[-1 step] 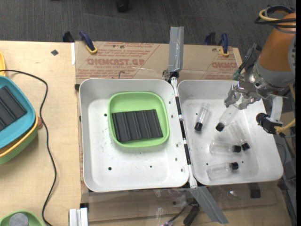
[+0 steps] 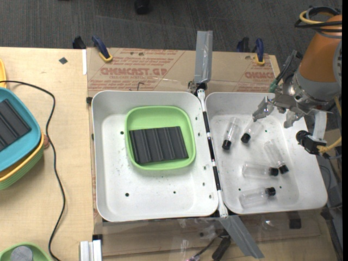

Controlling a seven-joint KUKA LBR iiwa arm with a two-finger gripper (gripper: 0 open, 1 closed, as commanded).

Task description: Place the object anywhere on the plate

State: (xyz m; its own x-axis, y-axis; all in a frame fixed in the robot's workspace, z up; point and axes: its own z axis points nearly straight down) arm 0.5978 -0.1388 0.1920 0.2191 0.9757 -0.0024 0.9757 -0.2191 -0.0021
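We see two shallow white bins side by side on the bench. The left bin holds a green plate, square with rounded corners, and a dark ribbed mat lies on it, slightly tilted.

The right bin holds several clear plastic vials with black caps. One vial lies near the bin's left side, its cap pointing toward the front. A small black cap sits just beside it to the right. Two more vials lie toward the front: one near the middle and one nearer the front edge, each with its cap at the right end. Another clear vial lies between them and the arm, hard to make out against the white.

The gripper hangs over the back of the right bin, under the arm's orange band. Its fingers stand apart with nothing between them, above the vials and not touching any that we can see. Every vial lies in the right bin.
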